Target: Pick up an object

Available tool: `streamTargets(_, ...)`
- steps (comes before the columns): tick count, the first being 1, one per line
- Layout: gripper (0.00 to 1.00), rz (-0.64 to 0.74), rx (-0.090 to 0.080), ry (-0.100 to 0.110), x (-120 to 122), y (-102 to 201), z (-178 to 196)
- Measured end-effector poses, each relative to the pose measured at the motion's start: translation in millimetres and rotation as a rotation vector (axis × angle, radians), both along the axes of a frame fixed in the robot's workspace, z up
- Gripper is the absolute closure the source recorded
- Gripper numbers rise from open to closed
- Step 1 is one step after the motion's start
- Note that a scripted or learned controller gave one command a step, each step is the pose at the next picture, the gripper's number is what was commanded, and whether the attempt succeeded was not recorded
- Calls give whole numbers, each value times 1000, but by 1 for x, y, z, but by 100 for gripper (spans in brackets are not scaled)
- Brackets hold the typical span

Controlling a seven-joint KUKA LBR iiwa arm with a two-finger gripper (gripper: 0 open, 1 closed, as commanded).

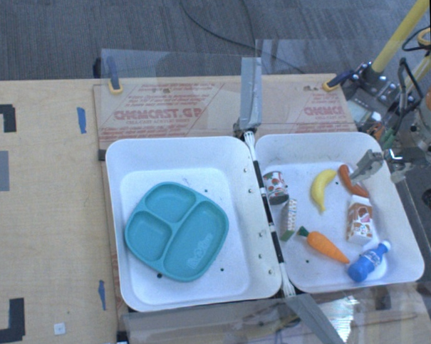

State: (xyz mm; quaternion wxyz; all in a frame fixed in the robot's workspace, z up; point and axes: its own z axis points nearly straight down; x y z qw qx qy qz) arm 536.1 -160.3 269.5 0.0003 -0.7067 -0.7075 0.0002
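One smooth teal divided plate [177,231] fills the left white bin [122,161]

Bright, even overhead light; soft shadows; glare on clear panels [196,61] w/ slight blur toward edges; white bins [123,172] near washed out.

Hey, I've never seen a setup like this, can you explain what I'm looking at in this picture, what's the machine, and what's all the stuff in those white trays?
One camera looks down at a slant on a bench with two shallow white bins. The left bin holds a teal divided plate. The right bin holds toy food: a banana, a carrot, a blue bottle, a small carton, a small can, a wrapped bar and a reddish sausage. The machine is a robot arm reaching in from the right; its job is to pick something up. Its gripper sits low over the sausage, near the banana. I can't tell if it grips anything.
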Motion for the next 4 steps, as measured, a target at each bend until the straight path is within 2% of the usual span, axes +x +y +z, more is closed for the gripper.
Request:
streamTargets(1, 0, 35, 0, 0, 45, 53, -133)
streamTargets(2, 0, 100, -2, -8, 88, 35, -181)
streamTargets(3, 100, 97, -1, -14, 90, 34, -169)
streamTargets(4, 100, 62, -2, -4, 118, 58, -28)
